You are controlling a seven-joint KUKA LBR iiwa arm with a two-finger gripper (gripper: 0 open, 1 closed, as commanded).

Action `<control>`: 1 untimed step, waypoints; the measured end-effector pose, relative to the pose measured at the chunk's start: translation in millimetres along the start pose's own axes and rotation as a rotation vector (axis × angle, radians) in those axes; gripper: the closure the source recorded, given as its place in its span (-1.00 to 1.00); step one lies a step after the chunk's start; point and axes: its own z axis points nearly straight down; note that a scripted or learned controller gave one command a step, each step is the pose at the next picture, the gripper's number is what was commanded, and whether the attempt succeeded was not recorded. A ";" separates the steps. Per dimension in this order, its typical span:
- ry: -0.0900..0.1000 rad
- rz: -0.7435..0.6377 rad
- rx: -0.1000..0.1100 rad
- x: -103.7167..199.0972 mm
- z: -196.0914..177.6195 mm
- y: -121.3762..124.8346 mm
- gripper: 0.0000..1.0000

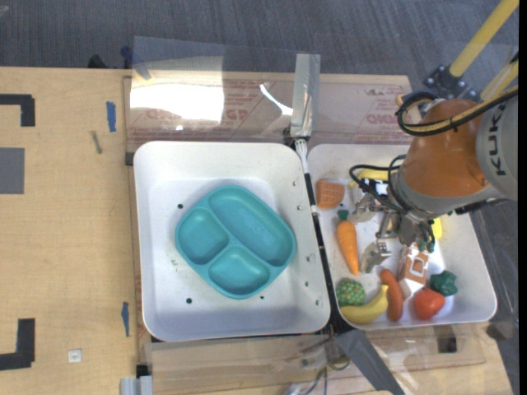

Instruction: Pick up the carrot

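The carrot [348, 246] lies lengthwise near the right bin's [482, 257] left wall: light, rigid, smooth plastic, best pinched mid-body. The gripper [376, 253] hovers beside it; jaw state unclear.

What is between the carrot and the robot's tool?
In the camera view, only bare white floor of the right bin lies between the carrot and the tool. The tool hangs just right of the carrot's lower half, very close.
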 end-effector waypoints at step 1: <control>0.001 0.015 0.002 26.0 -0.5 6.7 -1.00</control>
